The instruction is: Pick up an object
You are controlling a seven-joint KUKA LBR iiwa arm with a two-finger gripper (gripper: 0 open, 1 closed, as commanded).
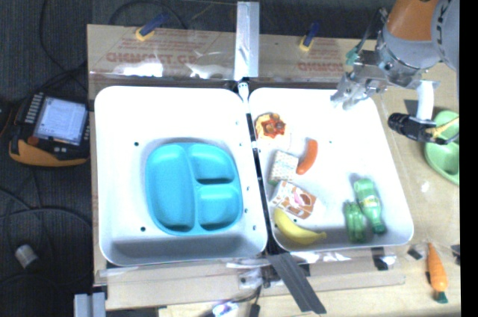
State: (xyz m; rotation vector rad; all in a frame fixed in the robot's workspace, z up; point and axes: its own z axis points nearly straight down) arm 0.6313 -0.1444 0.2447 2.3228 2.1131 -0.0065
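So the right bin (388, 151) has all the loose stuff. The banana (297, 228) lies near the front edge, long axis running roughly 10 to 4 o'clock. The orange carrot-looking thing (307, 156) tilts about 1 to 7. The green bottles (364, 208) point roughly 12 to 6. There's also a small snack packet (293, 200), a pale box (282, 165) and a red-yellow item (269, 125); print on them is too blurry to read. The left bin (119, 158) holds a blue divided tray (193, 187). The claw (349, 93) hangs over the right bin's back rim, around 1 o'clock from the carrot, nothing in it; spread or pressed, I can't tell.
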